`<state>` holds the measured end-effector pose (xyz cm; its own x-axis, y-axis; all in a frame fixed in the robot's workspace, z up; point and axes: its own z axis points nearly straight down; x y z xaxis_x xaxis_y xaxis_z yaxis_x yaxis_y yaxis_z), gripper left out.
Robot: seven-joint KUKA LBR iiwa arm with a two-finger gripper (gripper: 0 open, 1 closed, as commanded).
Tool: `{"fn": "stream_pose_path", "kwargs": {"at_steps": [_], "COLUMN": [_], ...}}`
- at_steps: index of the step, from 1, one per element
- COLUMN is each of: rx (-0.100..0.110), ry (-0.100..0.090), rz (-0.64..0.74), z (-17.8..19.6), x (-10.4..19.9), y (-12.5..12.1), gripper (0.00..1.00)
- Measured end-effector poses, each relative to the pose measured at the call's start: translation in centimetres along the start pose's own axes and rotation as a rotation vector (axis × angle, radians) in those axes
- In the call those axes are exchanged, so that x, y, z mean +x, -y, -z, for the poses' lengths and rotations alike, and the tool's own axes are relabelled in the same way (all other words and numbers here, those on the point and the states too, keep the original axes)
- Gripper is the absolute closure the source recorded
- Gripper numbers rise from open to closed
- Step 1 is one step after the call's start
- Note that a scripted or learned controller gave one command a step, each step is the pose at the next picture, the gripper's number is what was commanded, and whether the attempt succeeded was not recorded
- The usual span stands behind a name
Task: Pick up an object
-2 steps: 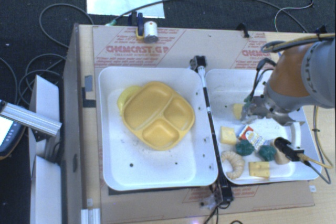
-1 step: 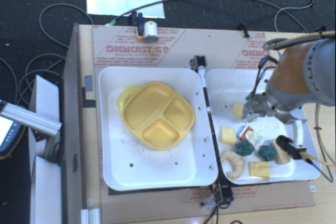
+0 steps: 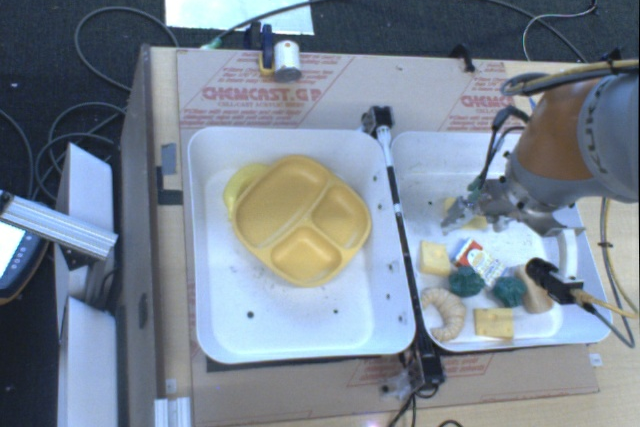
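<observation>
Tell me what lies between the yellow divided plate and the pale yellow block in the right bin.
In the camera view, bare white floor of the left bin, then the black-edged divider where both bins meet, separate the plate from the block.

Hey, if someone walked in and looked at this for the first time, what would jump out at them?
First, the big yellow tray with compartments, lying in the left bin. Next, the grey and orange arm reaching in from the right, its tool low over the right bin. Below it lies a cluster of small items, among them two teal lumps.
</observation>
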<state>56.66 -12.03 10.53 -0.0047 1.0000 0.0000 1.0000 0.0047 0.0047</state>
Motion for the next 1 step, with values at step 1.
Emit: {"fn": "stream_pose_path", "kwargs": {"at_steps": [1], "rx": [-0.013], "ry": [0.004], "rz": [-0.005], "z": [-1.58], "x": [0.62], "y": [3.65], "gripper": [0.0]}}
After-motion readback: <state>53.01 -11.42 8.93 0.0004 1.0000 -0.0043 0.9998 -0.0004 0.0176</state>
